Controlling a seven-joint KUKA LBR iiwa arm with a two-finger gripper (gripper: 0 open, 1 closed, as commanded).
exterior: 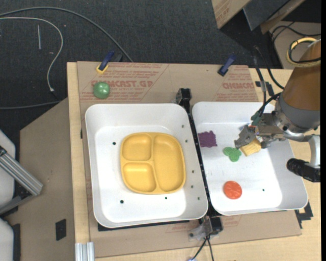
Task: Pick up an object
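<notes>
Now my gripper [249,144] is clamped on a small tan block [251,149] over the right bin [285,201], near its back edge, so I judge a straight, steady lift clear of the green toy [232,154] wisest.

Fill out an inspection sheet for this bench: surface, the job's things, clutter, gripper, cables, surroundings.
Surface: brown board bearing the left white bin and the right white bin side by side.
Job's things: right bin holds a purple lumpy piece, a small green piece, an orange round piece and a tan block at the gripper's tip.
Clutter: yellow three-compartment plate in the left bin; green ball on the board outside the bins.
Gripper: gripper low over the right bin by the tan block; grasp unclear.
Cables: white cable on the floor; black cables near the arm.
Surroundings: dark carpet, cardboard box.
</notes>
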